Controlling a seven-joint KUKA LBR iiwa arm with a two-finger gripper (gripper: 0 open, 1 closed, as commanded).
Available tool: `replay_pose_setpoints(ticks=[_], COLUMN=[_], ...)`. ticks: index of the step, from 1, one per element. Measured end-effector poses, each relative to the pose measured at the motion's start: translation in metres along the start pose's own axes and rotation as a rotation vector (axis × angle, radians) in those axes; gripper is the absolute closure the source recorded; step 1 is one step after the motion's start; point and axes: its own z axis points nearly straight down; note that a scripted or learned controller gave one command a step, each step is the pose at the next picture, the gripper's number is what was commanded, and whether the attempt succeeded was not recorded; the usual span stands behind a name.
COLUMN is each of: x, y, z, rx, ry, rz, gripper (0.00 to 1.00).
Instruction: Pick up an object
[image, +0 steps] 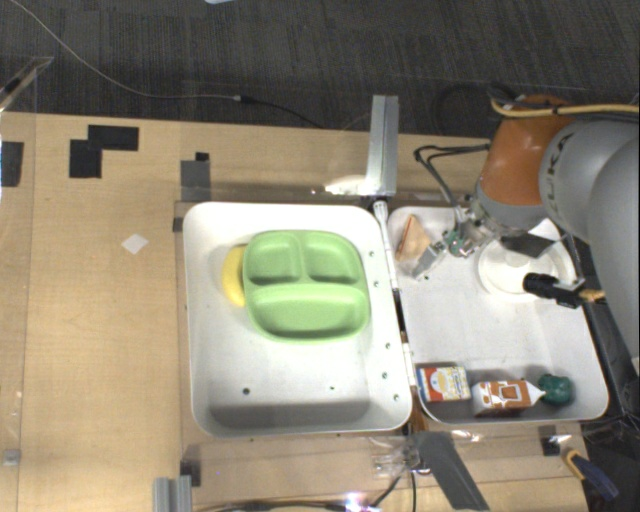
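Approach step | jaws (432, 262) at 12 o'clock of right bin (590, 400), beside tan wedge (411, 238); jaw state cannot tell | next: descend onto wedge.

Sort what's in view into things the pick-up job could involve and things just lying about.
Job:
gripper
tan wedge-shaped item beside it
small red-and-white carton
brown carton
green round object

Lying about:
green divided tray in the left bin
yellow object under the tray's edge
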Motion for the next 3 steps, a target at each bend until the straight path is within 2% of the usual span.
replay_pose_setpoints(ticks=[1,2,3], x=[0.056,0.103,0.144], y=[-0.002,-0.054,0.021], z=[-0.1,-0.098,-0.097], rx=[0.0,0.004,0.005], ry=[0.001,0.004,0.005], rz=[-0.029,0.062,-0.093], gripper=[0.0,0.0,0.0])
